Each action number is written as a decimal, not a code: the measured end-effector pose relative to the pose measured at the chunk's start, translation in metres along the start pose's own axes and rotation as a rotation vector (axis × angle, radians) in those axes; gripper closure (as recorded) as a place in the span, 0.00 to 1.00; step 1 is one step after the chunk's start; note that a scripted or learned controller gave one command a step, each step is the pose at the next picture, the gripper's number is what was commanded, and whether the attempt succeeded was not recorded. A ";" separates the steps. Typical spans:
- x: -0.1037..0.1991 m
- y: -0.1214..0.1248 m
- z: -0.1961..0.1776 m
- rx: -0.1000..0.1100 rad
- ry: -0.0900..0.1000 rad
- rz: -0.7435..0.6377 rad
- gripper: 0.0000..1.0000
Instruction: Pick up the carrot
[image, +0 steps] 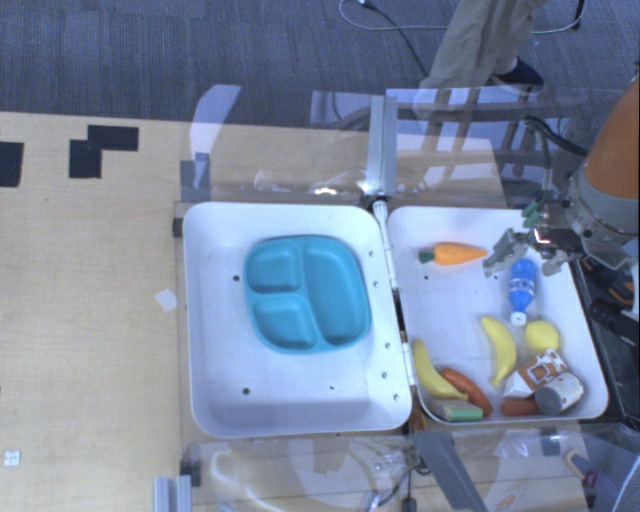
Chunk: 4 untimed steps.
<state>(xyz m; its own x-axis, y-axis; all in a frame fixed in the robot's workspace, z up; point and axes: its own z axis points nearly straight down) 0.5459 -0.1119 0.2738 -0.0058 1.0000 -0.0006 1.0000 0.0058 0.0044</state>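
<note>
The carrot, orange with a green stub at its left end, lies in the back part of the right bin. My gripper hangs just to the carrot's right, over a blue bottle. Its fingers stand apart with nothing between them, one fingertip close to the carrot's right tip. The grey arm with its orange band reaches in from the right edge.
The left bin holds a blue sectioned plate. In the front of the right bin lie two bananas, a lemon, sausages, a green piece and a small carton with a grey cup.
</note>
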 end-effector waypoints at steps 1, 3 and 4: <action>-0.014 0.020 -0.012 -0.001 0.000 0.209 0.00; -0.021 0.071 0.141 0.001 0.000 0.121 0.00; -0.004 0.117 0.181 0.012 -0.001 -0.009 0.00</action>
<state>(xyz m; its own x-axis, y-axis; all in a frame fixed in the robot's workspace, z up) 0.6641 -0.1152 0.0930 -0.0151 0.9999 -0.0019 0.9999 0.0151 -0.0072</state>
